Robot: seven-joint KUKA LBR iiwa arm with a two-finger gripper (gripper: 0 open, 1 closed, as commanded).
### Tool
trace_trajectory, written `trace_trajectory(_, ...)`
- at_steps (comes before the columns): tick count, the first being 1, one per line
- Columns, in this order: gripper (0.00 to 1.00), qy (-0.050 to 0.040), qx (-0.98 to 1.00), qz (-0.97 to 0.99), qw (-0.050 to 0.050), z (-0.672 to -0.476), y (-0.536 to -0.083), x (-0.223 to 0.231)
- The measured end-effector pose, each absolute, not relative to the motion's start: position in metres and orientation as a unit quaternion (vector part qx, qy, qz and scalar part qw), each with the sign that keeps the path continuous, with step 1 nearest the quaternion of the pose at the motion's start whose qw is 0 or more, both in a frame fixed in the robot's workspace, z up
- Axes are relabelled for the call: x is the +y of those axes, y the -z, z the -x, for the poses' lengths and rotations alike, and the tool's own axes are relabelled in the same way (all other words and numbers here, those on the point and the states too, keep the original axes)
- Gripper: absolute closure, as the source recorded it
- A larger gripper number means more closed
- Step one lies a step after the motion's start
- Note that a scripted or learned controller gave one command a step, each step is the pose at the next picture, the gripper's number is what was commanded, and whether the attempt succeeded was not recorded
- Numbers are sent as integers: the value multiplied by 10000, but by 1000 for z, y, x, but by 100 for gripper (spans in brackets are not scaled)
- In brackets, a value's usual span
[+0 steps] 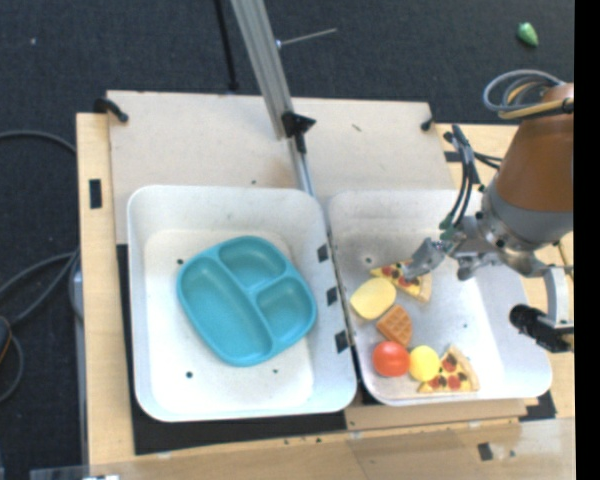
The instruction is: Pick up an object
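Note:
The right bin (500, 353) holds several toy foods. Among them are a pizza slice (408, 282), a pale yellow piece (373, 297), a brown waffle (394, 324), a red tomato (390, 359), a yellow lemon (424, 363) and a second pizza slice (457, 373). My gripper (421, 261) reaches in from the right, low over the bin. Its tip is at the upper edge of the first pizza slice. I cannot tell whether it touches the slice.
A blue divided plate (246, 298) lies in the left bin (160, 238). A slanted metal pole (265, 53) rises behind the bins. Cables (465, 178) hang off the arm above the right bin's back edge.

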State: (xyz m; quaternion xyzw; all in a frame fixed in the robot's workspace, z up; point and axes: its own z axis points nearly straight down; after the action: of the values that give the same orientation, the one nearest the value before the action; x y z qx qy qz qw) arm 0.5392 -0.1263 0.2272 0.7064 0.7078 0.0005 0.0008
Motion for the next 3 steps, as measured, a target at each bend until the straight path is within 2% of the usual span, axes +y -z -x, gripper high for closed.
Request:
trace_trajectory(1, 0, -7, 7072, -7070, 8, -539, -227, -126)
trace_trajectory(3, 0, 15, 7069, -7073, -11, -537, -137, -124)
